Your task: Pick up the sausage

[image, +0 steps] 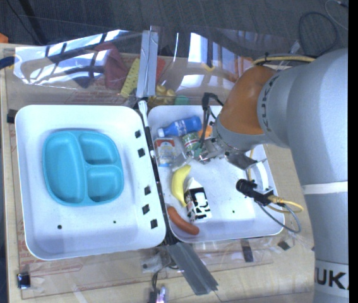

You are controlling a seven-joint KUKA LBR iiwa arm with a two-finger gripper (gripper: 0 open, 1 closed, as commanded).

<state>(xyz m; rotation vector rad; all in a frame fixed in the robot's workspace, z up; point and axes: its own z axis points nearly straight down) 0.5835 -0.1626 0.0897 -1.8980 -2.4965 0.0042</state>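
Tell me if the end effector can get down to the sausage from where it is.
Probably yes. The sausage lies exposed at the near edge of the right bin, nothing on top. The banana and a black-and-white carton crowd its far side; the end effector hangs beyond them.

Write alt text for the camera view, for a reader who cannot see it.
A grey arm with an orange band reaches from the right over the right white bin, where a reddish-brown sausage lies at the near edge beside a yellow banana. The left white bin holds a blue divided plastic tray.

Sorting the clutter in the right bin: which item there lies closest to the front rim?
The sausage, reddish-brown, at the bin's front-left corner, below the yellow banana.
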